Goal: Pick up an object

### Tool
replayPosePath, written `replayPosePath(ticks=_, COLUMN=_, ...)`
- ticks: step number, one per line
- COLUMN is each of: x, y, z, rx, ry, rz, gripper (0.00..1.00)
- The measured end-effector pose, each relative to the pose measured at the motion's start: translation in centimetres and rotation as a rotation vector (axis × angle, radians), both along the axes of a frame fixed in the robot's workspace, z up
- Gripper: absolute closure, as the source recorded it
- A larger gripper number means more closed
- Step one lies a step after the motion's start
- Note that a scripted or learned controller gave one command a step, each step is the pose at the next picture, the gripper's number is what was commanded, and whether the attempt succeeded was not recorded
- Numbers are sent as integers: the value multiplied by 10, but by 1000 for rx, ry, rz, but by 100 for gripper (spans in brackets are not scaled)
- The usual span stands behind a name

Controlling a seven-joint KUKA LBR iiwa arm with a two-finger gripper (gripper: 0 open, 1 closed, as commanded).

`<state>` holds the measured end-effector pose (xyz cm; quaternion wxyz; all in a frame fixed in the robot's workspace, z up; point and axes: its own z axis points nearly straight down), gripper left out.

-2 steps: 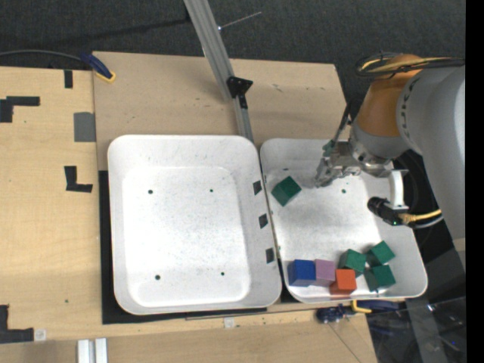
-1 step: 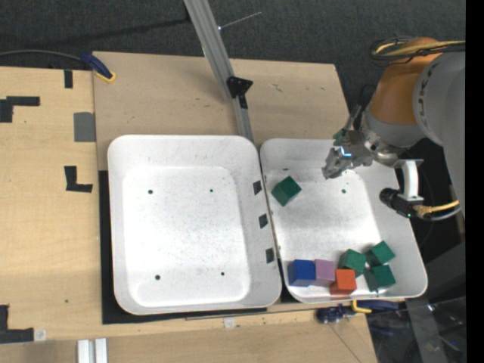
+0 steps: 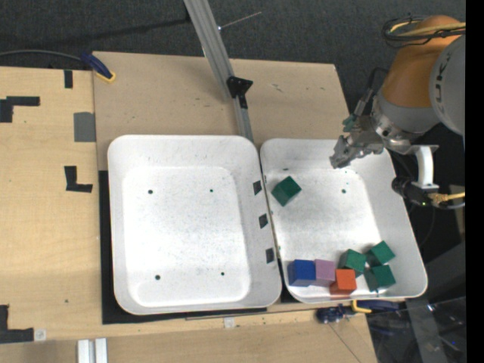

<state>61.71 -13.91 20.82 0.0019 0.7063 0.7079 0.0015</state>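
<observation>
A green block (image 3: 286, 190) lies alone in the upper left part of the right bin (image 3: 393, 203). Along that bin's near edge sit a blue block (image 3: 302, 271), a pale purple block (image 3: 325, 270), an orange block (image 3: 345, 280) and three green blocks (image 3: 368, 264). My gripper (image 3: 342, 156) hangs over the bin's far right part, up and to the right of the lone green block, and I see nothing in it.
The left bin (image 3: 185, 221) lies beside the right one with black clips between them. A slanted metal rail (image 3: 215, 48) runs down to the bins' far edge. The wooden bench (image 3: 45, 203) extends to the left.
</observation>
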Motion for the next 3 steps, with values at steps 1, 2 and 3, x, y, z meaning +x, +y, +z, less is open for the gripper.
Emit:
replayPosePath(ticks=1, x=1, y=0, z=43, rx=0, ry=0, rz=0, gripper=100)
replayPosePath(ticks=2, x=-18, y=50, z=50, rx=2, ry=5, rz=3, gripper=100)
replayPosePath(ticks=3, x=-33, y=93, z=36, rx=2, ry=8, rz=3, gripper=100)
